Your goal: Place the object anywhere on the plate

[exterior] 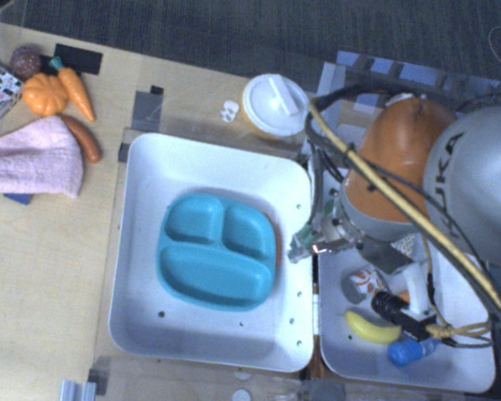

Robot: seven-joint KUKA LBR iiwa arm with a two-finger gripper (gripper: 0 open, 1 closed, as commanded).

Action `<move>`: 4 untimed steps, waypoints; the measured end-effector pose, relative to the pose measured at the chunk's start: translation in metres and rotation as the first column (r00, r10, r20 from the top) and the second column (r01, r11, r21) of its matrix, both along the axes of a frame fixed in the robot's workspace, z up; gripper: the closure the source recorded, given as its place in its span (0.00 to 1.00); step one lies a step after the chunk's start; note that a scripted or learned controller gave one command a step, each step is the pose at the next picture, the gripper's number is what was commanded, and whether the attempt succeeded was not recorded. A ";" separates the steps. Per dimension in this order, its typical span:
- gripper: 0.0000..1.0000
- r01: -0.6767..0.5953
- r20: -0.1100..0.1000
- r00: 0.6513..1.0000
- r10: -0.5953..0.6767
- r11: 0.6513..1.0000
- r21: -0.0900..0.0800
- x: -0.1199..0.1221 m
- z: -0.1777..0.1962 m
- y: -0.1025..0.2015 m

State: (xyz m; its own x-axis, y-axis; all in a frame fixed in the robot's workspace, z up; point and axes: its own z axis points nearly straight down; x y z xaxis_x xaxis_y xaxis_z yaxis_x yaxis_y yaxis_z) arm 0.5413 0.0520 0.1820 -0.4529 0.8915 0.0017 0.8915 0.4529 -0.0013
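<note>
Gripper (312, 240) position is judged to be over the seam between the two bins, just right of the left bin's (128, 250) inner wall; whether anything is pinched cannot be told, since the tip is small and partly masked by cables. Candidate objects are seen in the right bin (478, 376): a banana (372, 328), a blue item (405, 352) touching it, and a small round patterned piece (360, 282). The blue plate (219, 251) lies in the left bin, well clear of its walls. For the step to be done well, a firm grasp should be confirmed first, then release made low over the plate's large compartment.
</note>
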 end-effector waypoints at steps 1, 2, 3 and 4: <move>0.00 0.001 0.000 1.000 -0.001 1.000 0.000 0.000 0.000 0.000; 1.00 0.000 -0.001 1.000 0.000 1.000 0.001 0.001 0.008 0.000; 0.00 0.000 -0.001 1.000 0.000 1.000 0.000 0.001 0.008 0.000; 1.00 -0.001 -0.003 1.000 0.001 1.000 0.001 0.003 0.016 0.001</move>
State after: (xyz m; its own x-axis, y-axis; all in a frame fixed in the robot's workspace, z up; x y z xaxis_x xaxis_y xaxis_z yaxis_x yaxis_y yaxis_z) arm 0.5440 0.0528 0.1979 -0.4534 0.8913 0.0040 0.8913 0.4534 -0.0038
